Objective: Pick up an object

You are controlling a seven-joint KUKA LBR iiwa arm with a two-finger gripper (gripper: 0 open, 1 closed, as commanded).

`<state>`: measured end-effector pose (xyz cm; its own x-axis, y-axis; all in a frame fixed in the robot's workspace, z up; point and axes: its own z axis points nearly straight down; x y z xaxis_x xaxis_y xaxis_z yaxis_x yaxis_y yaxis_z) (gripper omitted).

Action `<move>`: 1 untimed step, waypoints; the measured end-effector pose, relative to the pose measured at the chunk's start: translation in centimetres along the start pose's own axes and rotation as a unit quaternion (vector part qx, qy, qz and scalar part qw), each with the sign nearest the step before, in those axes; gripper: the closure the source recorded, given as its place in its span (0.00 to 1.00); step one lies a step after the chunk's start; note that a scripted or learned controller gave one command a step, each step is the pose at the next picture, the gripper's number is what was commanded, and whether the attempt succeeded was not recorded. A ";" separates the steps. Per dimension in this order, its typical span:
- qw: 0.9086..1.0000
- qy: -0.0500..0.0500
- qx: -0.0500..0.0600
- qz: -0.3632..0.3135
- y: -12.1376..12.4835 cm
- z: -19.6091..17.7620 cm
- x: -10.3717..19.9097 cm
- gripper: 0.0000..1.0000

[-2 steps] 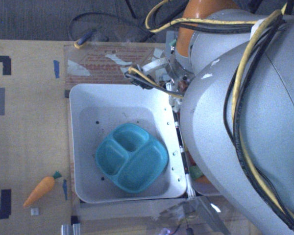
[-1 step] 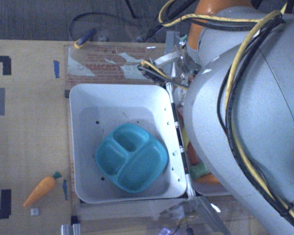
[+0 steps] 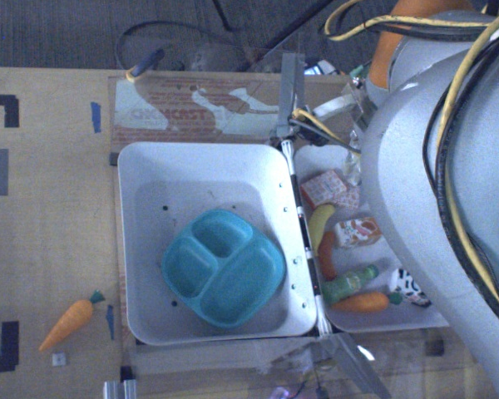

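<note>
Arm (image 3: 449, 181) over right bin (image 3: 374, 321), pincer hidden.

You have open floor around the teal divided plate (image 3: 224, 266) in the left bin (image 3: 150, 160). The right bin (image 3: 382, 321) is crowded with toy food, and the arm (image 3: 432, 189) covers most of it.

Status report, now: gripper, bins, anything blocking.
Arm over right bin; finger state unreadable. Toy food there: banana, green bottle, carrot. Left bin holds teal tray. Arm hides much of right bin.
</note>
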<state>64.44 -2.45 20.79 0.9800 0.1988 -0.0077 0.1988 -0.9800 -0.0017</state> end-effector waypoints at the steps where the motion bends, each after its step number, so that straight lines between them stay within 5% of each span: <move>1: 0.998 0.000 0.001 -0.057 8.2 5.2 -5.2 1.00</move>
<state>60.91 -11.52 15.65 0.9512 0.3086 -0.0082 0.3086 -0.9512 -0.0050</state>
